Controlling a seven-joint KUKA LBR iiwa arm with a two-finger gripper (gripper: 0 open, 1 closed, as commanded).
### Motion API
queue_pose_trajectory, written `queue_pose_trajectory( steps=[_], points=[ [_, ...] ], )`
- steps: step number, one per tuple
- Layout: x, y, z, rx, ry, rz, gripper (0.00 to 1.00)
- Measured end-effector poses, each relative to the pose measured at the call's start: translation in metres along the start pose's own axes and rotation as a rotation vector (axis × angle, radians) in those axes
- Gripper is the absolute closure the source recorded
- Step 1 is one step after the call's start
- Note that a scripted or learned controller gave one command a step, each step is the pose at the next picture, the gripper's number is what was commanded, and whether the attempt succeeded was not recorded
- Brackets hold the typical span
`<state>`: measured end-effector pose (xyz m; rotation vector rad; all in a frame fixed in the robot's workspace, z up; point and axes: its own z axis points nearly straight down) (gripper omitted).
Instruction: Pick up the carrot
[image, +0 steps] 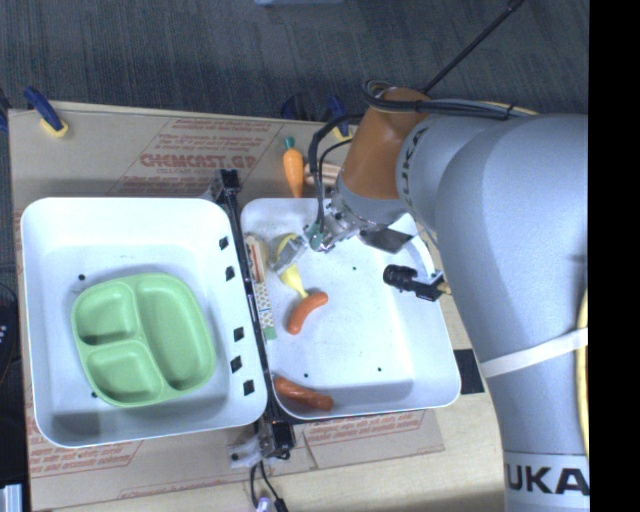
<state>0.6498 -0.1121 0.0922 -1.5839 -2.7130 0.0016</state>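
The carrot (292, 170) lies on the cardboard just above the right bin's (400, 380) top rim, upper middle of the frame, outside the bin. The gripper (322, 237) hangs lower right of it, inside the bin; whether it is wide or narrow I cannot tell. The approach seems under way; next it must clear the rim toward the carrot.

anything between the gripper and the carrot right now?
Yes. The carrot lies on the cardboard outside the right bin, just past its far rim. The gripper is over the bin's inside near that corner, so the rim stands between them; a lift over it looks needed.
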Motion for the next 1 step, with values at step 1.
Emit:
queue_pose_trajectory(
  steps=[1],
  points=[
    [0.0437, 0.0329, -0.1151, -0.001, 0.000, 0.127, 0.00]
  ],
)
